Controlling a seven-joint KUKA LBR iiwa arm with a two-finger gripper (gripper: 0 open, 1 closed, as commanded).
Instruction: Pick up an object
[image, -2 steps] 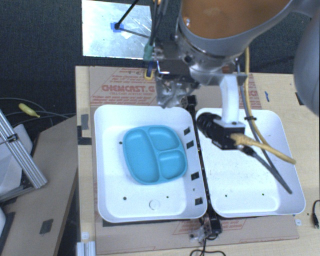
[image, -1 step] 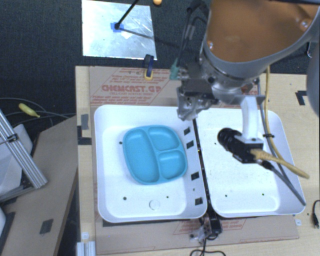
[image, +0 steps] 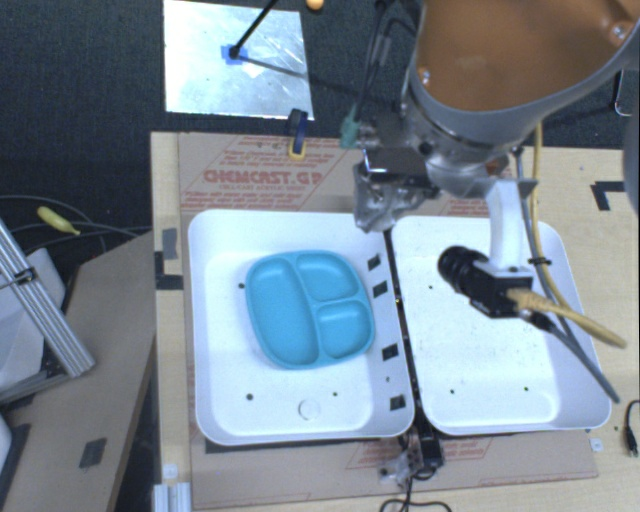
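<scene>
— Two bins; what lies in them?
— A blue divided plate (image: 308, 308) lies flat in the left bin (image: 225, 400). The right bin (image: 500, 395) adjoins it.
— And the gripper (image: 378, 212)?
— Above the bins' far edge, near the seam, apart from the plate; whether it's clenched, I cannot tell.

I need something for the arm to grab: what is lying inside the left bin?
The left bin holds one blue divided plate lying flat, three compartments up. Whatever is beneath the plate is covered by it.
</scene>
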